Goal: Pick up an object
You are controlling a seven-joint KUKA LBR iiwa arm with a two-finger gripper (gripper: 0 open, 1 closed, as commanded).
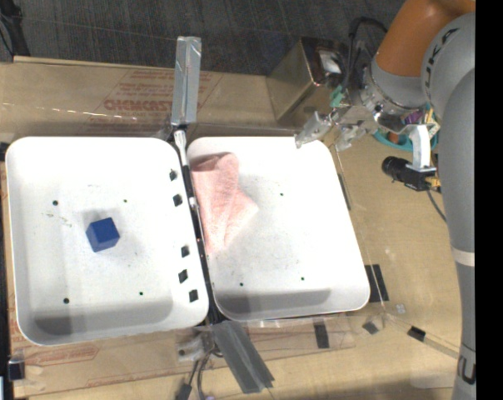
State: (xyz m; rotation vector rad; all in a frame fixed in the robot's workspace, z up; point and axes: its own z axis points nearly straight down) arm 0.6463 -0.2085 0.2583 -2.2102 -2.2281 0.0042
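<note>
Currently I see the tool (325, 132) at upper right, above the right white plastic bin's (339, 248) far corner, fingers spread, gripping nothing. Small blue cube (103, 233) sits in the left white bin (35, 298); crumpled pink cloth (221, 198) lies in the right one.

Cardboard-covered bench (85, 98) under 2 white bins (35, 223), side by side

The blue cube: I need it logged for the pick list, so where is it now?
The blue cube lies in the left bin, left of centre, far from the pink cloth in the right bin.
</note>
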